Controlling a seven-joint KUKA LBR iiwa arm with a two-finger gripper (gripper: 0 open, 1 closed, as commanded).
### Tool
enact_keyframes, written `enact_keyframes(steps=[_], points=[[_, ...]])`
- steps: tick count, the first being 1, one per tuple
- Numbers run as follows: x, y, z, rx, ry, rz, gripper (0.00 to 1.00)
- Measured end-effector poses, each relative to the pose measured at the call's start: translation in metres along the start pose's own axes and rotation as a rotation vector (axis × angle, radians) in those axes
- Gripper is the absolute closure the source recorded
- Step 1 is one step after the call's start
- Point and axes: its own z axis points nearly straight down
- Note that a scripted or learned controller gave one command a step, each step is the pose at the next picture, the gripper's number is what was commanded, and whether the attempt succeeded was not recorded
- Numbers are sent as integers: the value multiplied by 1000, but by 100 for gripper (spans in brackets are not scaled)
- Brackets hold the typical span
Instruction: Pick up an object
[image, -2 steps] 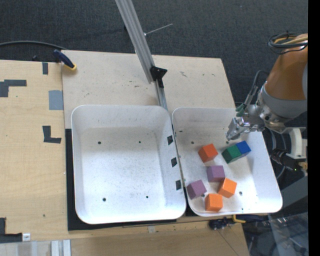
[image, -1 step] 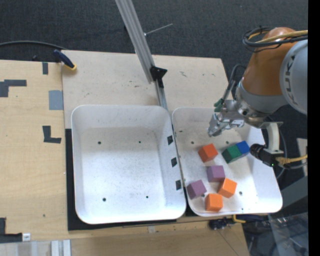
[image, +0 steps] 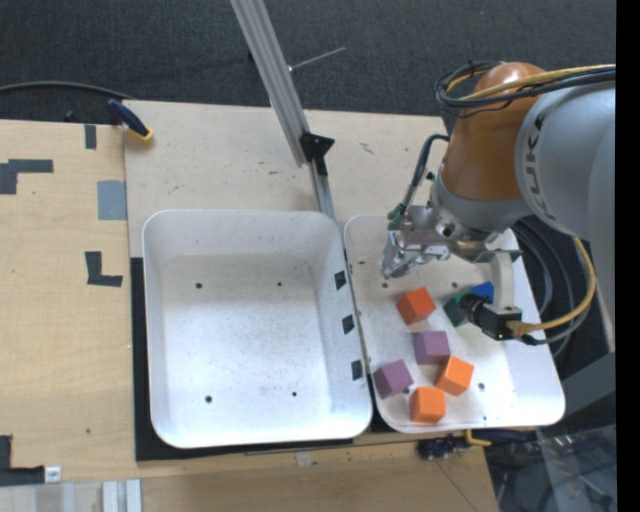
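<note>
My gripper (image: 397, 263) hangs over the back left part of the right bin (image: 530, 400), just above and left of an orange block (image: 416, 305). Nothing shows between its fingers. Further forward lie two purple blocks (image: 431, 346) (image: 392, 378) and two more orange blocks (image: 456, 375) (image: 428, 404). A green and blue object (image: 470, 300) lies to the right of the nearest orange block, partly hidden by a black cable fitting.
The left bin (image: 160, 300) stands beside the right one. A slanted metal pole (image: 285, 95) rises behind the bins. Cables loop around the arm on the right. Bench top with grey tape marks lies at the left.
</note>
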Motion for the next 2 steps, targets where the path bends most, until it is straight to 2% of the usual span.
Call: enact_keyframes(steps=[2], points=[[113, 4, 25, 0, 0, -2, 100]])
